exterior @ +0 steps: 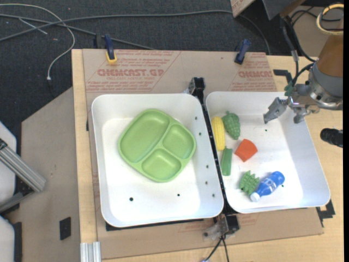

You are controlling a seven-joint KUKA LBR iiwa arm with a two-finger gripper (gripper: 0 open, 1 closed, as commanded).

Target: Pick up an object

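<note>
The jaws stand apart with only the white bin floor showing between them; the gripper (284, 111) has hold of nothing and hangs over the upper right part of the right bin (313, 162), its two grey fingers (272, 112) pointing down and to the left.

Going from the left: the left bin (106, 162) carries a light green divided plate (157, 144), three compartments, lying flat a little above the bin's middle and turned at an angle.

In the right bin the pickable things lie in the left and lower parts. Along its left wall a yellow corn cob (218, 132) lies lengthwise, with a slim green vegetable (226, 161) just below it, end to end. A knobbly dark green piece (232, 124) sits just beside the corn's upper end, touching or nearly so. Near the bin's middle lies an orange-red block (246, 149), apart from the rest and nearest to the fingers. Lower down, a spiky green toy (248, 182) lies against a small blue bottle (269, 184) with a white cap end; the two touch.

The arm (330, 72), grey with an orange band, comes in over the bin's right rim. Nothing lies between the fingers and the orange-red block.
</note>
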